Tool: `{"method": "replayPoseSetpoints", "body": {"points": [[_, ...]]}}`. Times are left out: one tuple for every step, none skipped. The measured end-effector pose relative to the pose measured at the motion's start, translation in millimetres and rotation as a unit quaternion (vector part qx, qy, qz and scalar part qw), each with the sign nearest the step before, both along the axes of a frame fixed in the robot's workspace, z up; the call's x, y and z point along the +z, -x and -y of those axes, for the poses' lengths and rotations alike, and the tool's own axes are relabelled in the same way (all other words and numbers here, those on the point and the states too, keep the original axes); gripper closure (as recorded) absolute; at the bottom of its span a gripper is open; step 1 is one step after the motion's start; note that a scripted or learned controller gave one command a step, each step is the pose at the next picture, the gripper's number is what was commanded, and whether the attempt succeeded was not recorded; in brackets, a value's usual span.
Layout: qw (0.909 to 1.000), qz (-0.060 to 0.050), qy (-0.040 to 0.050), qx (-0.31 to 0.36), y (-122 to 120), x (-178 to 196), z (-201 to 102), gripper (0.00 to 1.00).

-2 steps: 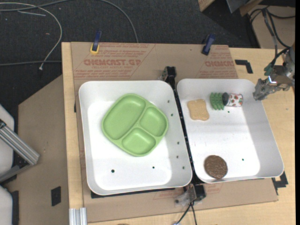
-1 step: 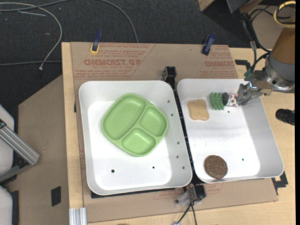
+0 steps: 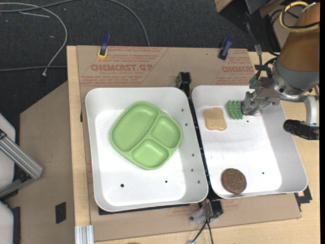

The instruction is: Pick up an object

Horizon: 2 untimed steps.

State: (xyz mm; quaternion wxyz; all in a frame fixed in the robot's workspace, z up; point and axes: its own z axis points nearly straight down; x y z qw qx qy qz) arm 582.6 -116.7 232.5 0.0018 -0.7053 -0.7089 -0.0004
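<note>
**Entry: green ridged piece, right bin, gripper at contact**

Item 1, green ridged object (image 3: 234, 109): I log it in the far part of the right bin (image 3: 277, 151), just beside the tan slice-shaped piece (image 3: 215, 119) on that piece's right. Its long axis appears to run near-to-far along the bin, ridges crossing it; only its left portion shows, so I cannot say which end leads.

Item 2, gripper (image 3: 250, 107): down at the object's right edge, touching or nearly so. I cannot tell how wide the tool stands, nor whether anything sits within it.

Handling note, my judgement: this is the grasp step. I would want the closure across the short width of the ridged piece, centred along its length, low enough to catch its flanks, and a straight lift so the tan piece is not nudged.

Item 3, brown round disc (image 3: 233, 180): near edge of the same bin, well apart.

Item 4, green divided plate (image 3: 146, 134): lying in the left bin (image 3: 101, 187).
</note>
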Motion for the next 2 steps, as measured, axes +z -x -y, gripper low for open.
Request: {"method": "replayPoseSetpoints", "body": {"points": [[1.0000,-0.001,-0.0002,0.000,14,-7,-46,1.00],[1.0000,-0.001,-0.0002,0.000,19,-16,-98,1.00]]}}
